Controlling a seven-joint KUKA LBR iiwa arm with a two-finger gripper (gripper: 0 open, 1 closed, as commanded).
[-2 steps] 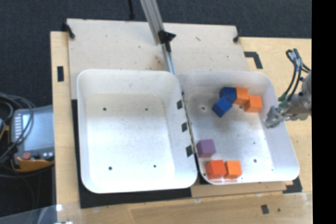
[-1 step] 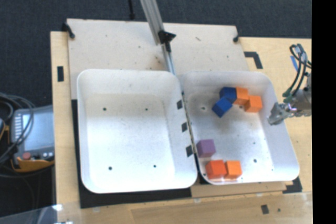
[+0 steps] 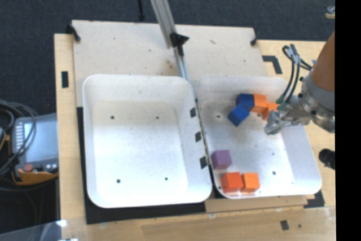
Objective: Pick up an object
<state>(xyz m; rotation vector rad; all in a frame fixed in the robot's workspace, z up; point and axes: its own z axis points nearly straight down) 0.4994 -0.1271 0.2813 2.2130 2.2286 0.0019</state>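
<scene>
From above, the right bin holds every block. Toward its twelve o'clock side sit two blue blocks: one touching an orange block at its three o'clock, the other tilted, just below the first. A purple block lies near the bin's nine o'clock wall, and at six o'clock two orange blocks touch side by side. The gripper hangs at the bin's three o'clock, just beside the upper orange block; whether it is spread or closed cannot be told. The left bin lies at nine o'clock.
</scene>
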